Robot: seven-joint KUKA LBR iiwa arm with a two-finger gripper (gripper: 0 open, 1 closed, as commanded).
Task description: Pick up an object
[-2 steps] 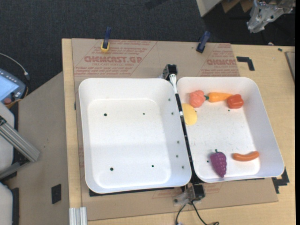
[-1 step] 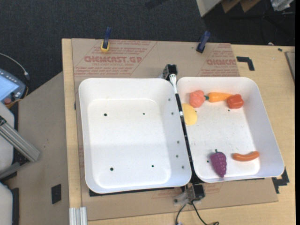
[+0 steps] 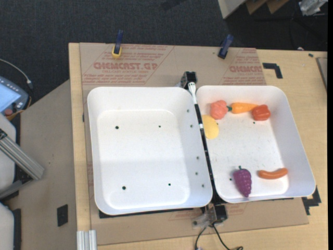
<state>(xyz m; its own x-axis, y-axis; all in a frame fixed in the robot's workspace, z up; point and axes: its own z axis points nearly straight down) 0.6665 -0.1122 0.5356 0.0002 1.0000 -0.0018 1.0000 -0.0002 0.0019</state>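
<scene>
Several toy foods lie in the right bin point(image 3: 291, 134). A pink piece point(image 3: 219, 109) sits at its far left, with an orange carrot point(image 3: 243, 108) and a red pepper point(image 3: 261, 112) beside it. A yellow lemon-like piece point(image 3: 210, 126) rests against the left wall. Near the front lie a purple grape bunch point(image 3: 242, 181) and an orange-red chilli point(image 3: 272, 174).
The left bin point(image 3: 104, 139) stands beside the right one on a cardboard sheet point(image 3: 156, 61). Two clamps point(image 3: 118, 45) point(image 3: 226, 46) hold the sheet's far edge. A black bracket point(image 3: 188, 80) sits between the bins at the back, and a cable point(image 3: 213, 228) trails off the front.
</scene>
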